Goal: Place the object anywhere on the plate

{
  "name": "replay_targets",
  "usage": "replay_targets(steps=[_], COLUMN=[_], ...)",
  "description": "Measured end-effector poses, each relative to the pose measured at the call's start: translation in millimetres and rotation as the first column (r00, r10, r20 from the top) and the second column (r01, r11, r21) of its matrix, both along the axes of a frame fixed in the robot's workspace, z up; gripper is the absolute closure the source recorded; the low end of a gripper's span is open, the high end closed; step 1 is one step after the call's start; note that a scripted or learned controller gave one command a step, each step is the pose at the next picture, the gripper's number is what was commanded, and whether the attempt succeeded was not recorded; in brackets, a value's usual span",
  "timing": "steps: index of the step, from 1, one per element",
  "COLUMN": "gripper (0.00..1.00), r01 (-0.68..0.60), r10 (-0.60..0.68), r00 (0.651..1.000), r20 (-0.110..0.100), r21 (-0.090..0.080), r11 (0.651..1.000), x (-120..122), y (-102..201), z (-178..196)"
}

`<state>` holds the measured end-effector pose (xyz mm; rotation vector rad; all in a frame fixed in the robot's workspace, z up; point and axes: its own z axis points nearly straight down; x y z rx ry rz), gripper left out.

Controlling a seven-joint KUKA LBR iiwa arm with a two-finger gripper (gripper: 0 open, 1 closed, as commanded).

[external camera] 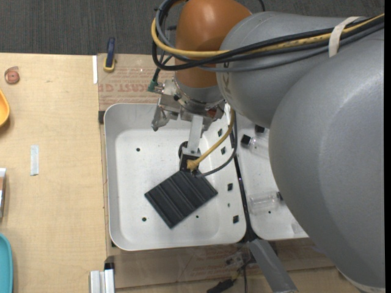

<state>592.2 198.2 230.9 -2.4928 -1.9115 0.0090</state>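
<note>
A black ribbed rectangular slab (181, 198) lies flat and turned at an angle on the floor of the left white bin (122, 224), toward its front middle. My gripper (164, 116) hangs over the back of that bin, under the orange wrist band. It is well behind the slab and not touching it. The arm's bulk hides most of the gripper, and I see nothing held in it.
The right bin (269, 224) lies mostly under the arm, with small black pieces (246, 140) and a clear piece (264, 200) showing. On the wooden bench at left are an orange thing (3, 112), a teal thing (5, 264) and a blue clamp (110, 52).
</note>
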Motion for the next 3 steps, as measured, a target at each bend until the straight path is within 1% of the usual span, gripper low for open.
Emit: replay_targets(steps=[1,2,3], gripper=[0.00,1.00,1.00], r01=[0.169,0.169,0.085], r10=[-0.169,-0.169,-0.085], r00=[0.986,0.986,0.996], r20=[0.002,0.000,0.001], r21=[0.000,-0.005,-0.001], r11=[0.986,0.986,0.996], x=[37,37,-7], y=[29,28,29], z=[22,30,80])
